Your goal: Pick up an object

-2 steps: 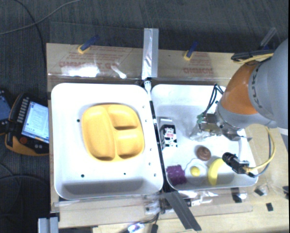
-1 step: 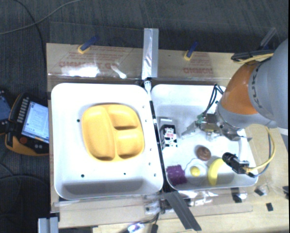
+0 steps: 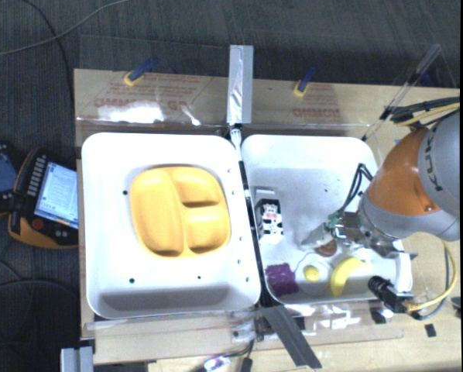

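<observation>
- Bins: two, white and shallow, side by side on the bench; left bin (image 3: 100, 208), right bin (image 3: 309, 157).
- Left bin contents: one thing only, a yellow divided plate (image 3: 181, 210) with three compartments, lying flat near the centre.
- Right bin contents, counted: one small black-and-white box (image 3: 269, 218) toward 9 o'clock of the bin, just beside the dividing wall; one purple cup (image 3: 281, 279) on its side at 7 o'clock; one pale yellow round piece (image 3: 313, 272) at 6 o'clock, just beside the cup; one yellow banana-like piece (image 3: 344, 273) at 5 o'clock, near the round piece; one brown object (image 3: 325, 248), partly hidden under the wrist, just above the round piece.
- Arm: one, grey with orange band (image 3: 402, 180), entering from 3 o'clock and bent down over the right bin's lower right part.
- Gripper (image 3: 336, 235): low among the objects at about 5 o'clock of the right bin, right by the brown object; finger opening impossible to tell, nothing visibly held between them.
- Outside the bins: one handheld pendant (image 3: 46, 200) on the floor at 9 o'clock; two blue-and-yellow clamps (image 3: 141, 71) at the bench's far edge, 12 o'clock.
</observation>
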Action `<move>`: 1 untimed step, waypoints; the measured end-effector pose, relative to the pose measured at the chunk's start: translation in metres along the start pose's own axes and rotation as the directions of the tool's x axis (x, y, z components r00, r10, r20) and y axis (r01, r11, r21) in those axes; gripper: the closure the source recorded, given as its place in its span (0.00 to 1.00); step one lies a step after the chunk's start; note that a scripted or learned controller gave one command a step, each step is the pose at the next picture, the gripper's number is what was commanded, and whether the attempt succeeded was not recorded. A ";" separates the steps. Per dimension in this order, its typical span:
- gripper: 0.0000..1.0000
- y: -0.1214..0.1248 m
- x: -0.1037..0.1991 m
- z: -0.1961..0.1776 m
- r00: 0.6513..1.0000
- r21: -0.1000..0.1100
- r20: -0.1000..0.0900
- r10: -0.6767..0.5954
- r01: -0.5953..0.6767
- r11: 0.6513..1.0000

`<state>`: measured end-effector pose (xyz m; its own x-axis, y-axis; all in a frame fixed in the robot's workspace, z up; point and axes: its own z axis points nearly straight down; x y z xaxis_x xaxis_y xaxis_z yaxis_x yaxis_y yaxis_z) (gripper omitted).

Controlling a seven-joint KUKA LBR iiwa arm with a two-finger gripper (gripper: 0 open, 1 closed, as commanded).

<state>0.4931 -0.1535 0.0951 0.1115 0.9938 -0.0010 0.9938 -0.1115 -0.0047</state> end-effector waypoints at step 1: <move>0.00 0.067 0.046 0.003 1.000 -0.013 0.003 -0.020 0.020 1.000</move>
<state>0.5651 -0.1150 0.0913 0.0920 0.9958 -0.0044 0.9957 -0.0919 0.0086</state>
